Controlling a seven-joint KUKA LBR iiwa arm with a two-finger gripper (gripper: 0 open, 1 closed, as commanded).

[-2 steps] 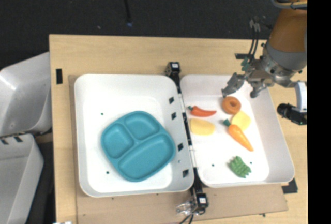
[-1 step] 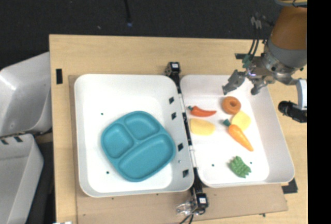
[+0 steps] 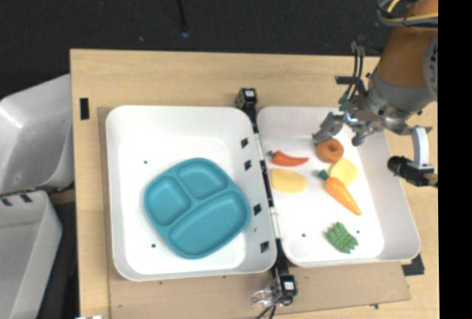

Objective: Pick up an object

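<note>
Fingers (image 3: 324, 135) are spread pretty wide, hanging over the right bin's (image 3: 394, 225) far edge and gripping nothing; the round orange donut-shaped toy (image 3: 330, 150) sits just below them. Smooth plastic food fills that bin: red chili (image 3: 287, 159), yellow lump (image 3: 288, 180), tapered carrot (image 3: 343, 194), bumpy green piece (image 3: 341, 237). Glossy blue divided plate (image 3: 195, 205) fills the left bin (image 3: 122, 163).

bins (image 3: 184, 118): glossy white plastic | tray (image 3: 195, 207) left of claw: smooth matt plastic | bench (image 3: 206, 67): matt wood
</note>
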